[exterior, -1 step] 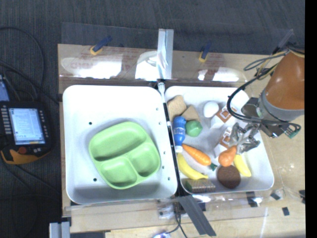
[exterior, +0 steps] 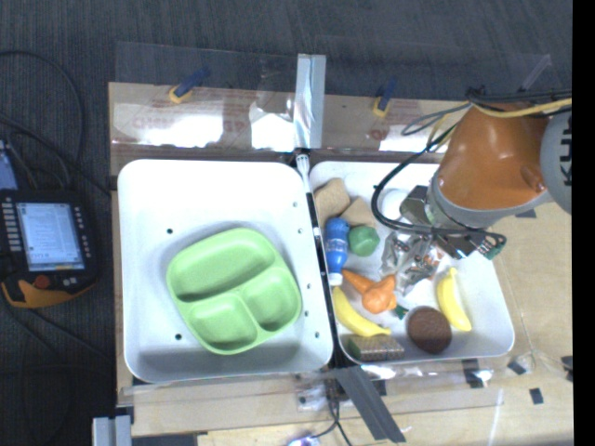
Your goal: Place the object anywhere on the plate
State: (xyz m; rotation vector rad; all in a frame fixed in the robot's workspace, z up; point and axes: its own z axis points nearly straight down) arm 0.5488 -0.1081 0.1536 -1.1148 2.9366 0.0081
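Reaching in from the right, the grey arm with the orange band [exterior: 493, 161] hangs over the right bin [exterior: 488, 337], and its end effector [exterior: 409, 266] points down among the toy foods there. I cannot tell how wide it stands, because metal parts and cables hide the tips, and no object shows clearly between them.

Taking the end effector as landmark: the orange carrot [exterior: 370, 291] lies just left of it and slightly below, very near or touching. A green ball [exterior: 363, 240] is left of it and a little above, with a blue bottle [exterior: 335, 242] further left, next to the wall between the bins. A tan piece [exterior: 331, 196] lies higher, to the upper left. One banana [exterior: 357, 317] lies below left, a second banana [exterior: 453, 300] just right and below. A brown round thing [exterior: 429, 329] sits below it, with a dark bar [exterior: 376, 347] beside that.

The green plate [exterior: 234, 289], with three sections, rests far to the left, in the left bin [exterior: 149, 193], on the surface.
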